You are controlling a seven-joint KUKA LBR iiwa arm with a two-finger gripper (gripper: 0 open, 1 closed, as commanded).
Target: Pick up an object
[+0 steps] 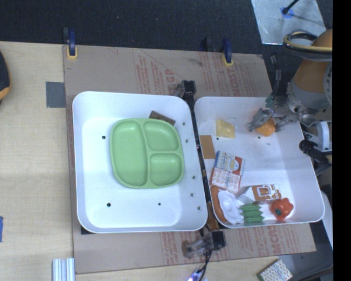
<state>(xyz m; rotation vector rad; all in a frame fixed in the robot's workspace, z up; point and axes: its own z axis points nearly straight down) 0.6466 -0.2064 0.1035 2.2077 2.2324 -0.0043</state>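
gripper [263, 120] is low in the right white bin [304, 174], far end. a small round orange object [266, 129] sits right at the fingertips, touching or just under them; can't tell how far open the fingers are or whether they grip it. pale yellow block [225, 128] just beside, to its left. printed snack packet [227, 171] mid-bin, red pepper-shaped toy [282, 208] at near end. green three-compartment plastic plate [146, 153] lies flat in the left white bin [88, 157].

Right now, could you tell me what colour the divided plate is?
The divided plate is light green, seen in the camera view.
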